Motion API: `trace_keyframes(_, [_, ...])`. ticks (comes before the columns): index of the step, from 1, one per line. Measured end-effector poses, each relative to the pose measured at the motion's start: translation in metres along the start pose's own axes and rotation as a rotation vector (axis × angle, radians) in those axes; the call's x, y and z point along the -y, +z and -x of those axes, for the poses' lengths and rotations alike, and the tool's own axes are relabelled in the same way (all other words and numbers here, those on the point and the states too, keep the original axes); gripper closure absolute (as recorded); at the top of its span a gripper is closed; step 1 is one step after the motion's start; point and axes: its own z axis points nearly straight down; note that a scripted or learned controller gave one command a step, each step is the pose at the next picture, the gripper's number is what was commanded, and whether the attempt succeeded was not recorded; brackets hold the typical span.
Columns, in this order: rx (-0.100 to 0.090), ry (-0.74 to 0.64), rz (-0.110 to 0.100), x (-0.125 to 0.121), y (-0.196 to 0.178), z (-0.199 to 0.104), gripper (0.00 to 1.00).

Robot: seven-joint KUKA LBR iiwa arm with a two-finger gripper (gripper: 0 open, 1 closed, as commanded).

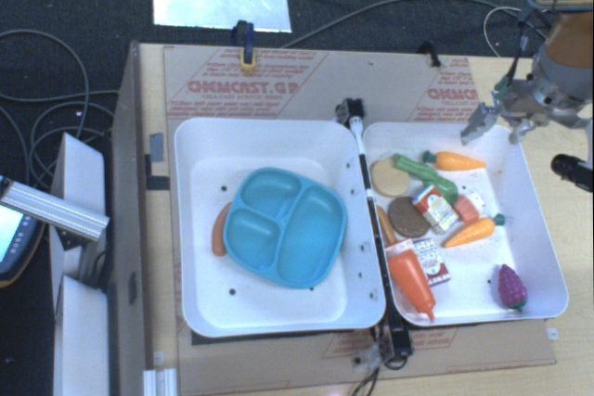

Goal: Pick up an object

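Red "CHEMCAST GP" lettering across the brown board [243, 88] under two glossy white bins. Gripper [496, 122] hovering with fingers spread, empty, above the right bin [538, 227] far rim. Below it, smooth plastic toy food: carrots [458, 161], orange bottle [411, 281], purple bumpy fruit [511, 286].

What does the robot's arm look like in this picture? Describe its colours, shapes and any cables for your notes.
The arm is grey metal with an orange band above the wrist. It ends in a grey gripper with two short, dark-tipped fingers. Thin dark cables loop beside the wrist. No markings are legible.
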Motion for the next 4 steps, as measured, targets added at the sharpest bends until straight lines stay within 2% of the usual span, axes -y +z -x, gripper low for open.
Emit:
trace_keyframes(1, [-0.001, -0.002, -0.004, -0.007, 0.118, -0.01, 0.0])
trace_keyframes(2, [-0.001, -0.001, -0.007, -0.011, 0.132, -0.008, 0.0])
trace_keyframes(3, [-0.004, -0.003, -0.013, -0.01, 0.122, -0.008, 1.0])
trace_keyframes(4, [-0.003, -0.004, -0.01, -0.011, 0.122, -0.009, 0.0])
